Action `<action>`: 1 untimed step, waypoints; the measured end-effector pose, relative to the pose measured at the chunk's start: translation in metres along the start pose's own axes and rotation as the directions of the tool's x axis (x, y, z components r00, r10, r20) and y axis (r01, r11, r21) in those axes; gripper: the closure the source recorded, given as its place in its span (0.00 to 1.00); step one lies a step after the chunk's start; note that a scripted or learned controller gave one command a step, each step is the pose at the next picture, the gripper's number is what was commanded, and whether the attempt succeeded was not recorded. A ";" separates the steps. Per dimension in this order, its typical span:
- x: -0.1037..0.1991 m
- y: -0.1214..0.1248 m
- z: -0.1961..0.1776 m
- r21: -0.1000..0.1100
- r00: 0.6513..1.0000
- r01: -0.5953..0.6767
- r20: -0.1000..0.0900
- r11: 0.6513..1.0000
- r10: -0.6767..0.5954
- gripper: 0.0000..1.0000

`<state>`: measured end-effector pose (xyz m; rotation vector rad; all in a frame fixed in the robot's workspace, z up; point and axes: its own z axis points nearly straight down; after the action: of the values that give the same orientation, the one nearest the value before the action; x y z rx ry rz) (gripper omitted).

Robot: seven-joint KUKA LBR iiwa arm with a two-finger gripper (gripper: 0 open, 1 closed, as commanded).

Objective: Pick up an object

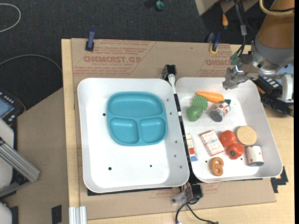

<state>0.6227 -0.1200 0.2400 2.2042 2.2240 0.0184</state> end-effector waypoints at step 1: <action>0.072 -0.030 0.058 0.024 1.000 -0.003 -0.003 1.000 0.003 1.00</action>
<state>0.5934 -0.0479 0.1818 2.2209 2.2339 -0.0045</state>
